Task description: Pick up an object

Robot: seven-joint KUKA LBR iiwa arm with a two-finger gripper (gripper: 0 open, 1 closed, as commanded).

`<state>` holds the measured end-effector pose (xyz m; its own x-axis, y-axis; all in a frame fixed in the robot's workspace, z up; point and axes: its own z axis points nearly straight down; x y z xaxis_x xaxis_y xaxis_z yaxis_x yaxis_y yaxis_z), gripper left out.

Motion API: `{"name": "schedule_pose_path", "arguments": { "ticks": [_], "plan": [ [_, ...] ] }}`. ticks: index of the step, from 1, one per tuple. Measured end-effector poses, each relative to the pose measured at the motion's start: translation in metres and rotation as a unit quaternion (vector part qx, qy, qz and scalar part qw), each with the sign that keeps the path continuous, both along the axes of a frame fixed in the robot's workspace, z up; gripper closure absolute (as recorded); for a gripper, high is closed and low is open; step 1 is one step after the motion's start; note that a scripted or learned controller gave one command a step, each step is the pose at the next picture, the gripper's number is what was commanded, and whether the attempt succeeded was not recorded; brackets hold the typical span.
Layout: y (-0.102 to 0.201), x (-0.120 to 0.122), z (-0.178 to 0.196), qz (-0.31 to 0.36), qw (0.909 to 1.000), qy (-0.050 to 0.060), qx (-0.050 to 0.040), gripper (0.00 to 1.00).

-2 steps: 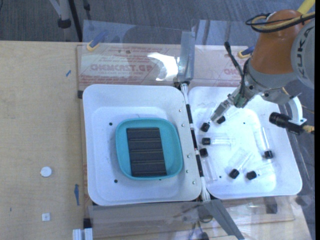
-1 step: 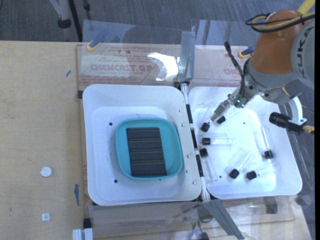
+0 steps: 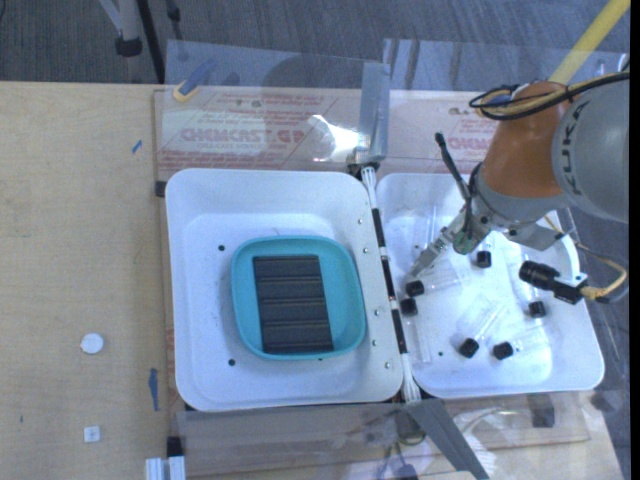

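Arm enters from 3 o'clock, orange band over the right bin [image 3: 590, 368]. The gripper [image 3: 432, 258] is low inside that bin, slanting toward 8 o'clock, its tip close to the bin's left wall. Cannot tell whether it is spread or pressed together; the tip is thin and blurred against the white floor, and nothing can be made out as held.

Candidates for the pick: several small clear items with black caps, scattered on the right bin floor. One black cap [image 3: 413, 288] lies just beside the gripper tip, at its 7 o'clock. Another [image 3: 484, 259] sits near the wrist at 3 o'clock of the tip. Two more [image 3: 467, 347], [image 3: 502, 350] lie toward 5 o'clock, well apart from the tip. The clear bodies barely show.

Left bin [image 3: 200, 218] holds a teal tray [image 3: 244, 298] with a dark ribbed block [image 3: 292, 304] in it, untouched.

Judged step: descent and approach to a grasp, not yet a lift. Next move calls for centring on the nearest capped item, closing firmly, then rising straight; clear, small, likely to slip or roll
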<state>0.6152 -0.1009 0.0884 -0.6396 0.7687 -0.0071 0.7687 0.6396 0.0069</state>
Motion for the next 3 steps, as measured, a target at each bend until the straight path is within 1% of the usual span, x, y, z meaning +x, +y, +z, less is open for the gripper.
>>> {"name": "schedule_pose_path", "arguments": {
  "ticks": [1,2,3],
  "plan": [
    [0.000,-0.003,0.009,-0.001,1.0000,0.006,0.0016,1.00],
    [0.037,0.032,0.098,-0.038,0.9993,0.004,0.0007,1.00],
    [-0.001,0.002,0.023,0.171,0.9852,0.003,-0.0006,1.00]
  ]
}}
